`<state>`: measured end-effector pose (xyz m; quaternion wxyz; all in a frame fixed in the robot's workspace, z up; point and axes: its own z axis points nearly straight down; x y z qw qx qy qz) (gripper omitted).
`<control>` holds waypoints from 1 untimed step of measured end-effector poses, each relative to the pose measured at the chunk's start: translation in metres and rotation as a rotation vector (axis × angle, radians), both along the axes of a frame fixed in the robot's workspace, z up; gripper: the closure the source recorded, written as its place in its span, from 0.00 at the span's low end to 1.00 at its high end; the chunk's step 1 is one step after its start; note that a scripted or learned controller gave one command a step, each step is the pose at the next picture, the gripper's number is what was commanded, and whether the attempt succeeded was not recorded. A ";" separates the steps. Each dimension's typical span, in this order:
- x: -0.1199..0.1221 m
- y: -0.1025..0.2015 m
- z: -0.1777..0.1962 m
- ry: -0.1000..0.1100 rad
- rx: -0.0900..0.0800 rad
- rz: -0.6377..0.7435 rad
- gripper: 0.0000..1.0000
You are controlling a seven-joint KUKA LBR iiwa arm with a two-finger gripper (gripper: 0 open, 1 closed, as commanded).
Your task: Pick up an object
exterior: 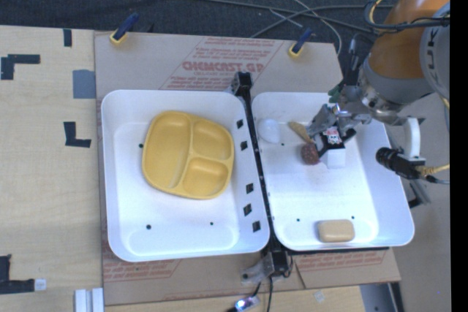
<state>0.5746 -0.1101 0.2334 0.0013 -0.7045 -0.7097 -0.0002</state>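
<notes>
Arm (406, 47): grey with orange band, enters from the right of the view and leans over the upper part of the right bin.

Gripper (330, 129): low over the right bin (365, 230), in its upper middle area. Fingers point down and to the left. Whether they are apart or together cannot be told; the tips merge with dark parts and the small items under them.

Brown object (311, 153): small, dark reddish-brown, rounded lump on the right bin floor. Lies just below and left of the gripper tip, very near it; contact cannot be judged. Not seen between the fingers.

Tan stick (298, 130): short, light wooden-coloured piece, tilted, just left of the gripper and just above the brown object.

White block (336, 156): small pale piece directly under the gripper, just right of the brown object, hard to separate from the white floor.

Clear rounded item (270, 131): pale, nearly translucent, near the right bin's left wall, left of the tan stick, apart from the gripper.

Tan oblong (336, 231): beige rounded bar at the right bin's lower edge, well apart from the gripper.

Left bin (121, 172): holds a yellow divided plate (187, 154), three compartments, lying flat, centred slightly high.

Bench: bins sit on brown cardboard (219, 62) held by two yellow clamps (124, 29) at the top edge.
</notes>
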 end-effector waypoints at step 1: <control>0.012 0.045 -0.011 0.002 -0.001 -0.002 1.00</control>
